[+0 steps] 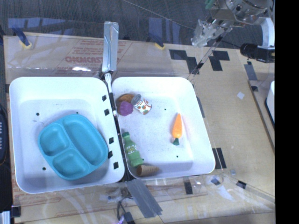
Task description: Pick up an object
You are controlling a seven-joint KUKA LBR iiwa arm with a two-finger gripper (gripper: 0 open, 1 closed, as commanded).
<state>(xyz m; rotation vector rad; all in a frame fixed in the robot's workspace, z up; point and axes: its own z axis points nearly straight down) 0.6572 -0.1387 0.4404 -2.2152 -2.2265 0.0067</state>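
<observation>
End effector (204, 35) above bench, carrot (177, 127) in right bin (202, 125)

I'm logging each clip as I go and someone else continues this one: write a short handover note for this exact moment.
Gripper: raised beyond the far corner of the right bin, nothing seen between its fingers; open or shut not readable.
Right bin holds: carrot on the right side, green bottle and cone near the front left, purple ball, brown piece and small patterned piece at the far left.
Left bin: blue divided plate.
Done: nothing picked.
Left: choose an object, descend, grasp, lift.
</observation>
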